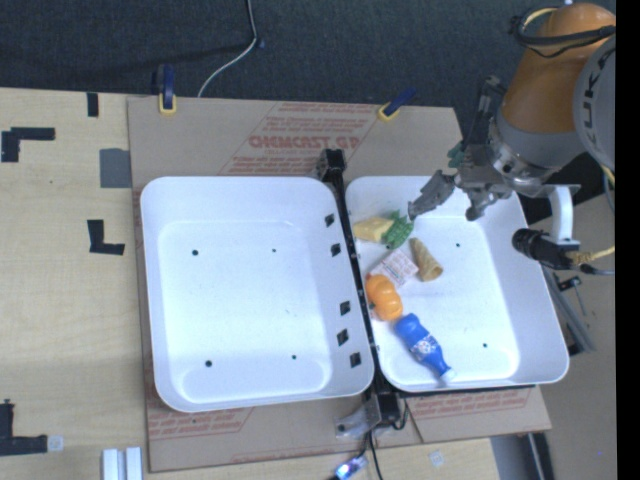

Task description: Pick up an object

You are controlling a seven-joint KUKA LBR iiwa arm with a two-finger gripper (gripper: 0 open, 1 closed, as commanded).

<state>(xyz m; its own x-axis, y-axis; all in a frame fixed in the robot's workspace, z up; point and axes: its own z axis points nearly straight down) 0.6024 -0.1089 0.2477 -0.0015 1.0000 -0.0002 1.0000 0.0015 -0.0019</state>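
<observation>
A grey arm reaches in from the right over two white bins set side by side. Its gripper (452, 202) hovers above the back of the right bin (500, 298), fingers spread, nothing between them. The objects cluster against that bin's left wall: a yellow piece (371, 230) touching a green piece (399, 232), a white packet (398, 267) beside a tan cone (428, 260), an orange ball (383, 295), and a blue bottle (421, 343) nearer the front. The left bin (240, 288) holds nothing.

Risk, as a judgement: the pieces crowd together, so closing fingers may catch two or push one away. The divider (345, 268) runs just beside them and could block a finger. The right half of the right bin offers open room for approach.
</observation>
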